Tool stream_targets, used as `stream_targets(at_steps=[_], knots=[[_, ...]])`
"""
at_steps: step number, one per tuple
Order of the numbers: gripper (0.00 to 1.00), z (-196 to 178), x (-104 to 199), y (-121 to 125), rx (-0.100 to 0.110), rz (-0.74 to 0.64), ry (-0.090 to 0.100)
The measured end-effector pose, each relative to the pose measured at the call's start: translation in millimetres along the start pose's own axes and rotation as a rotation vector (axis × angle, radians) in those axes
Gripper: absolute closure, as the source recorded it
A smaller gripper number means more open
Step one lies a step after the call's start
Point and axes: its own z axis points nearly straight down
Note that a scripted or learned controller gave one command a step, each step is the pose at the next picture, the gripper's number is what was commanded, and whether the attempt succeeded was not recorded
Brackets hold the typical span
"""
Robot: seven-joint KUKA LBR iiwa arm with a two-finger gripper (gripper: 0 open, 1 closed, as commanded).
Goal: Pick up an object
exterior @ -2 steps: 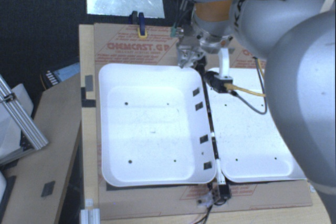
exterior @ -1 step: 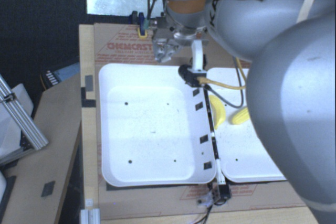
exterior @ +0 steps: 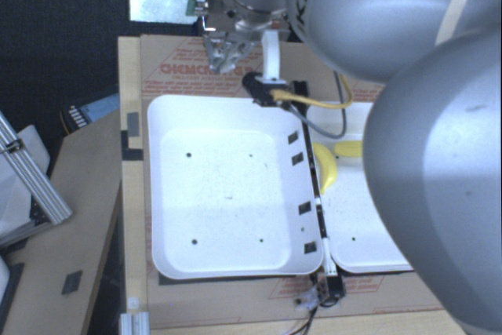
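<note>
The pincer (exterior: 226, 57) hangs above the far edge of the table (exterior: 188, 63), beyond the back rim of the left bin (exterior: 227, 192), over printed brown cardboard rather than over either bin. Whether its tips are spread or pressed together cannot be told, since they blur into one pale metallic cluster; nothing can be seen between them. Just beside it a white bracket and a black fitting with a yellow cable (exterior: 314, 100) run back toward the arm (exterior: 392, 20), whose grey bulk covers much of the right bin (exterior: 353, 239).

The likely target is a yellow object (exterior: 328, 165) lying in the right bin, close against the divider between the two bins. It looks curved, with its long axis running roughly along the divider, away from the camera, and a second yellow stretch bends off toward the right under the arm; which end points where is hidden.

The risk, judged from here, is that the pincer sits well apart from the object and outside both bins. A straight descent would meet cardboard or the rim. The object's closeness to the divider also leaves little room for one fingertip.
</note>
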Motion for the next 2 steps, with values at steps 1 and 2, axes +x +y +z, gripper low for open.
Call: stream_targets(at_steps=[1,2], knots=[[0.00,4,-4,0,0.005,0.004,-0.004],[0.00,166,11,-4,0.020,0.002,-0.008]])
